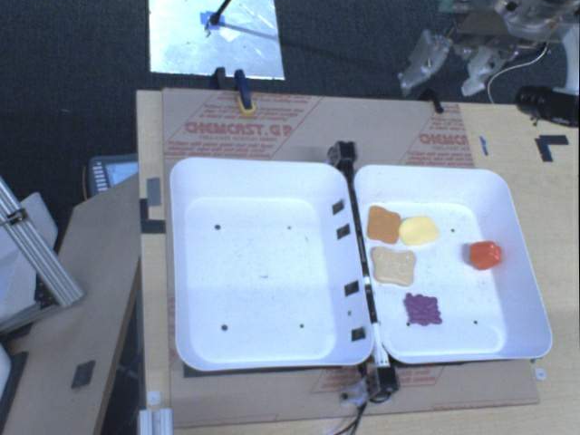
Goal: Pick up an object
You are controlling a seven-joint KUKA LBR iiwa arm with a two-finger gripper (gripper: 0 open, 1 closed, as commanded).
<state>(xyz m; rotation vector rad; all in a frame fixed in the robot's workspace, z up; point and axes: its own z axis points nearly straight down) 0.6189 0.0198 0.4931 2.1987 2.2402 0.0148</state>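
- Camera view: 2 white bins sit side by side on the bench, the left bin point(254, 270) and the right bin point(512, 243)
- The right bin holds 5 small items: an orange piece point(384, 225) just beside a yellow piece point(419, 231), a tan toast point(394, 266) below them, purple grapes point(422, 309) lower still, and a red tomato point(484, 255) apart, near the right wall
- The gripper point(449, 63) hangs at top right, above the bench's far edge and beyond the right bin, well apart from every item
- Its 2 pale fingers point(422, 60) are spread with a gap between them and nothing in it
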